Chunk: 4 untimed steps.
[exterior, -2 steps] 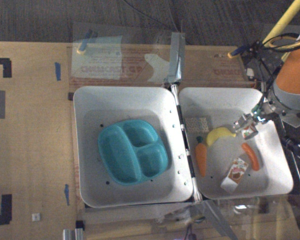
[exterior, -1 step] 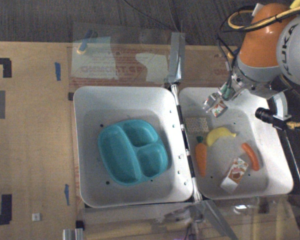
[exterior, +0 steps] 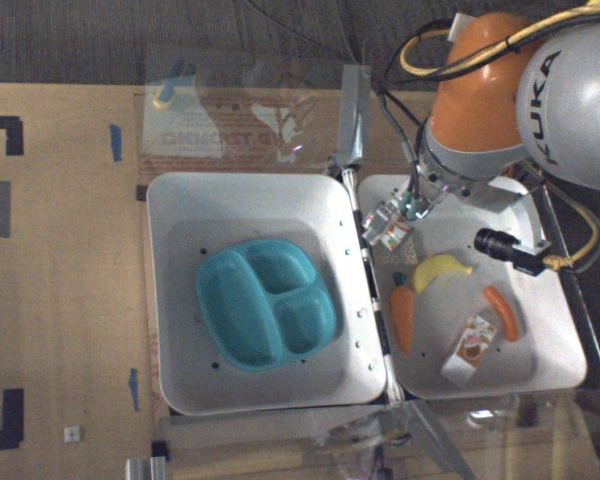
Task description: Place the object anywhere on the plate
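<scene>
A teal plate [exterior: 267,303] with three compartments lies in the left bin [exterior: 180,208]. In the right bin [exterior: 555,353] lie a yellow banana [exterior: 439,270], an orange carrot [exterior: 403,319] along the left wall, a second orange carrot [exterior: 501,312] and a small white and brown carton [exterior: 470,348]. My gripper [exterior: 386,225] hangs low over the right bin's far left corner, just beyond the banana and apart from it. The plate holds nothing.
The divider [exterior: 365,268] between the two bins runs just left of my gripper. A black cylinder with a cable [exterior: 505,247] juts out from the arm over the right bin. A clear plastic sheet [exterior: 245,118] lies behind the left bin.
</scene>
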{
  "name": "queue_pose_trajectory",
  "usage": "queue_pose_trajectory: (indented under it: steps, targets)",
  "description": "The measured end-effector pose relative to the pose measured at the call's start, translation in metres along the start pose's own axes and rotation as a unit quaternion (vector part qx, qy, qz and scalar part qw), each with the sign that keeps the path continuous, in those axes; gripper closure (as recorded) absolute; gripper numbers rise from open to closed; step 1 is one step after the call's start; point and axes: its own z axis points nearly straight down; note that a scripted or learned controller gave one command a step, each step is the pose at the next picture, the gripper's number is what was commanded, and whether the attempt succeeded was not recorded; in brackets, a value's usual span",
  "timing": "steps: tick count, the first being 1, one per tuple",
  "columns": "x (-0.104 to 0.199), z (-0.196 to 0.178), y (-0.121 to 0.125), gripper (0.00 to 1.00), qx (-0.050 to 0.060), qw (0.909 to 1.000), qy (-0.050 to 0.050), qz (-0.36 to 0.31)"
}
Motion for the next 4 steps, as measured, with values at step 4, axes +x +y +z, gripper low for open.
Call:
queue_pose_trajectory:
  steps: [4]
  targets:
    - [0.161, 0.023, 0.066, 1.00, 0.001, 0.9995, 0.000, -0.031]
